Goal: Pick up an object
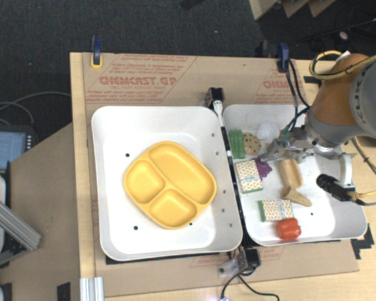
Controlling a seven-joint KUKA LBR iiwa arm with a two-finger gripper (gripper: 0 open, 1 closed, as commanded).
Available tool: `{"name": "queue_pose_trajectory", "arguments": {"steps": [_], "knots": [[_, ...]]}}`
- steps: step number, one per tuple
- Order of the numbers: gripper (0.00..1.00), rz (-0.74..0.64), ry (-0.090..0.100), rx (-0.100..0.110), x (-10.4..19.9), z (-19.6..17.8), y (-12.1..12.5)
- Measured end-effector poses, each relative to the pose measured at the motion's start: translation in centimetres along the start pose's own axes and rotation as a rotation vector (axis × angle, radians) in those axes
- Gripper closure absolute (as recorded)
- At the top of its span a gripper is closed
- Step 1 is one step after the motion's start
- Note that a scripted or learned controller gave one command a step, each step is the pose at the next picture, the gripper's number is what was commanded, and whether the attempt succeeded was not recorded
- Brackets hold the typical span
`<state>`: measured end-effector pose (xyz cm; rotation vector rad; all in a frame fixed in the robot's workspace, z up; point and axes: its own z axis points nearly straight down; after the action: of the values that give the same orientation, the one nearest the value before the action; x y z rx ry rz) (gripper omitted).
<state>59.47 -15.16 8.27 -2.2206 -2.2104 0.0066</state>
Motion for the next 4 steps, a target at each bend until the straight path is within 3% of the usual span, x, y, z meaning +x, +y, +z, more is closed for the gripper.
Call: {"name": "queue_pose_trajectory", "arguments": {"steps": [1,2,3,4], "knots": [[1.0,-0.004,-0.004,-0.012,0.0,-1.6,0.4],[1.0,-0.004,-0.011,-0.028,-3.2,-15.9,2.7],[0.0,-0.005,-0.004,-0.01,-3.0,-14.9,2.4],[0.0,-0.002,0.001,0.007,-3.3,-2.0,-3.3]]}}
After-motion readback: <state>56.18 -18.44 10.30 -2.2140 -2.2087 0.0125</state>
